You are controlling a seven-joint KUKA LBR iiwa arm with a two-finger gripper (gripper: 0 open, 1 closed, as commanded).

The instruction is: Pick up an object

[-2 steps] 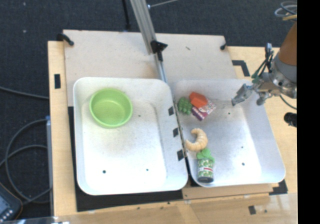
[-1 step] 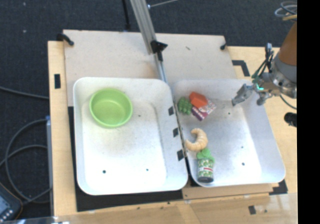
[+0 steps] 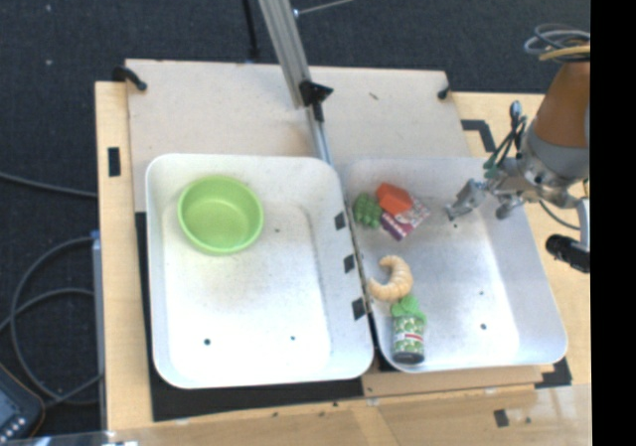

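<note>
A small cluster of objects is seen in the right bin [image 3: 517, 315], to the left of the claw [image 3: 479, 198]: an orange piece [image 3: 395, 198] touching a green piece [image 3: 367, 211] and a purple-and-white packet [image 3: 402, 223]. Further down lie a tan croissant [image 3: 392, 278] and a green-lidded jar [image 3: 407, 331]. The claw is held low over the bin's upper right area, with nothing gripped; whether it is spread cannot be told. A green bowl [image 3: 221, 215] sits in the left bin [image 3: 248, 335].

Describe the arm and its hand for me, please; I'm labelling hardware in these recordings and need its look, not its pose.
The arm is grey with an orange band above the wrist. Dark cables run along the wrist's side, and a pale looped cable sits above the orange band. The hand is a small grey metal piece with two thin fingers. No markings are legible at this size.
</note>
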